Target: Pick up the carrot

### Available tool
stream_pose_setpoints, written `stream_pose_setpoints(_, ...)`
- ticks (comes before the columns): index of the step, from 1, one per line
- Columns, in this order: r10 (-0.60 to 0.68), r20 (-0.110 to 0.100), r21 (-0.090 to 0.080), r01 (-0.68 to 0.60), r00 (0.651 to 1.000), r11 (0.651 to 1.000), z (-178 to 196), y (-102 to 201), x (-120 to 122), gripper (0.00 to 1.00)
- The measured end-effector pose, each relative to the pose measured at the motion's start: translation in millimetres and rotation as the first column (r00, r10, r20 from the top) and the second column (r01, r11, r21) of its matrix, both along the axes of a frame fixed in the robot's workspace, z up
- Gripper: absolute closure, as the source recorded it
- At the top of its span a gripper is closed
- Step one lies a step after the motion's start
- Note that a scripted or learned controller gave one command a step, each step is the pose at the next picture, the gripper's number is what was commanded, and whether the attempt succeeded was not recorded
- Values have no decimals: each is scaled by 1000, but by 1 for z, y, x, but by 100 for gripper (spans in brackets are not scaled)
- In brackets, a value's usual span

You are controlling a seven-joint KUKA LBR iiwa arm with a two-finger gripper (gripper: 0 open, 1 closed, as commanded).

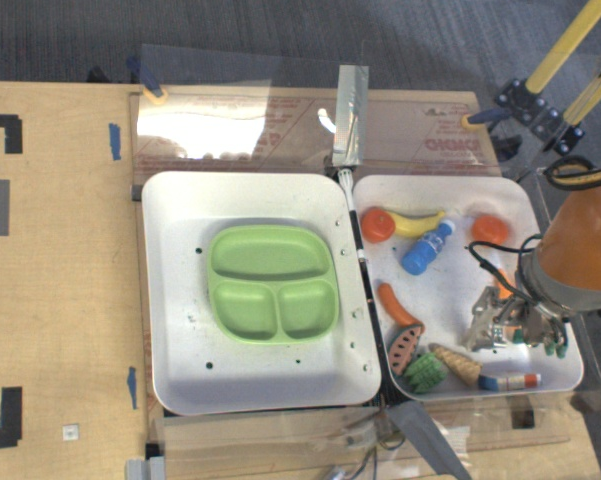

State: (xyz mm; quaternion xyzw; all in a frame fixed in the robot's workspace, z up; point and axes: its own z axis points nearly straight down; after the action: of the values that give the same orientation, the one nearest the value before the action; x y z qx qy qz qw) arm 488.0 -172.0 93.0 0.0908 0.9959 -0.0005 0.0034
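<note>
The carrot (398, 305), a short orange stick, lies slanted on the floor of the right bin (450, 288), close to its left wall. My gripper (490, 324) hangs low over the right part of that bin, about a hand's width to the right of the carrot and apart from it. The orange band of the arm (578, 248) sits just above it. Nothing shows held under the gripper.
Around the carrot lie an orange ball (377, 224), a banana (418, 223), a blue bottle (426, 248), a pink slice (404, 346), a green broccoli piece (424, 371), a tan cone (458, 364) and a marker (508, 380). A green divided plate (273, 281) sits in the left bin (170, 298).
</note>
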Motion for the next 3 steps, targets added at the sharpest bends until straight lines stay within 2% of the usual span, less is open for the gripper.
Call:
stream_pose_setpoints(1,51,8,-2,-51,999,999,116,11,38,100)
stream_pose_setpoints(2,153,9,-7,-153,988,988,277,-21,23,100)
stream_pose_setpoints(3,326,-10,7,-326,945,946,122,-51,32,100)
